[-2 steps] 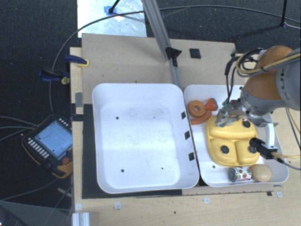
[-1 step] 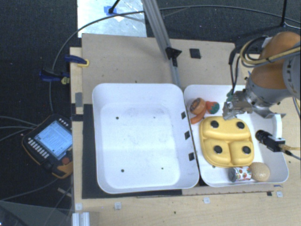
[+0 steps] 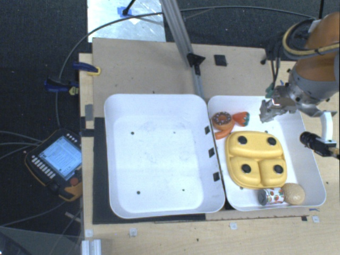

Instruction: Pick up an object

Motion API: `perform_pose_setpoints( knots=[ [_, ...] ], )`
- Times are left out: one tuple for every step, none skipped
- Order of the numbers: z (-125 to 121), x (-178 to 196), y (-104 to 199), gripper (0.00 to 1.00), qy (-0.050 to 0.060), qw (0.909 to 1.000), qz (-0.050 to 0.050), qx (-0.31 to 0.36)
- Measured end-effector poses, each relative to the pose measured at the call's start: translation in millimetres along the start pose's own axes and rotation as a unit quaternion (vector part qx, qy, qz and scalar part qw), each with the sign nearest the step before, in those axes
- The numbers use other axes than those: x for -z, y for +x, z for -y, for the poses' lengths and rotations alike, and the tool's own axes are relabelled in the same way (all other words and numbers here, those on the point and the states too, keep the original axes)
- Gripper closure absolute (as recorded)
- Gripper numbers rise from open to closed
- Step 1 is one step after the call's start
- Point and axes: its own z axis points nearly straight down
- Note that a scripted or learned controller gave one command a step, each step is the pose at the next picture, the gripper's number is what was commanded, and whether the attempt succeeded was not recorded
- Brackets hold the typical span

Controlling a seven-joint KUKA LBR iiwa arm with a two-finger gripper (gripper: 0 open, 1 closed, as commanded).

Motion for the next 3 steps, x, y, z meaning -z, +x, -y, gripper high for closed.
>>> perform_pose_setpoints(
  knots=[
    [-2,55,0,1.00,0.001,1.0000,0.000,0.000],
    [10,54,49,1.00,0.004,1.0000,-0.001,0.001],
    [21,49,91,1.00,0.004,1.0000,-0.001,0.001]
  ],
)
